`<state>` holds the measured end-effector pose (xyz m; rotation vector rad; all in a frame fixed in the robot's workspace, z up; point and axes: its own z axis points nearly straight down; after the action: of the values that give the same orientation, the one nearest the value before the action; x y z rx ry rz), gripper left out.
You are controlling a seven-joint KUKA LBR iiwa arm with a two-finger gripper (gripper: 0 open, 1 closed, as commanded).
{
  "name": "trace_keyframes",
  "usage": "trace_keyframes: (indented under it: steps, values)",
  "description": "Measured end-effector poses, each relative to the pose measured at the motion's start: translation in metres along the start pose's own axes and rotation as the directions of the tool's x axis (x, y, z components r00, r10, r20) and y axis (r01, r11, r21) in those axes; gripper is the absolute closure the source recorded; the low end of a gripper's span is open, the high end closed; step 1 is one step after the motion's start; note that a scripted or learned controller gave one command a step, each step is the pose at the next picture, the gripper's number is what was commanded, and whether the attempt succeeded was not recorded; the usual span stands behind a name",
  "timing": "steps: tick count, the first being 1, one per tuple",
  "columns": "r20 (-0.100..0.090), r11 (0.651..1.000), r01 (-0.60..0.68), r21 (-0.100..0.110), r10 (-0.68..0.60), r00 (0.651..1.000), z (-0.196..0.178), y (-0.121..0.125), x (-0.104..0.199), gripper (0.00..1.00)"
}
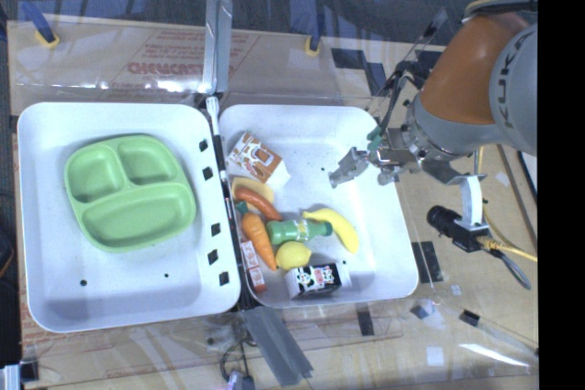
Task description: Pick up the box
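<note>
A small orange and white box (254,158) lies in the upper left corner of the right bin (388,237). A black and white carton (316,279) stands near that bin's front edge. My gripper (367,172) hovers over the upper right part of the right bin, well to the right of the orange box. Its fingers are open, with nothing between them.
A carrot (258,236), an orange-yellow piece (257,195), a green bottle (298,230), a lemon (292,255) and a banana (336,226) crowd the right bin's lower left. The left bin (37,288) holds a green divided tray (130,190).
</note>
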<state>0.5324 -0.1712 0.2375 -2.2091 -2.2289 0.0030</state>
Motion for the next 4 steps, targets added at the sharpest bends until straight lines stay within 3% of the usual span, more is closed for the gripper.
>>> trace_keyframes:
  steps: [1,2,3,4]
  values:
    - [0.001,1.000,0.020,-0.001,-0.020,1.000,0.145,0.002,0.020,0.00]
    - [0.004,0.999,-0.040,-0.007,0.040,0.999,0.145,-0.036,0.070,0.00]
    - [0.000,0.998,-0.061,-0.002,0.061,0.998,0.146,-0.027,0.021,0.00]
    - [0.000,1.000,-0.022,-0.002,0.022,1.000,0.146,0.043,0.022,0.00]
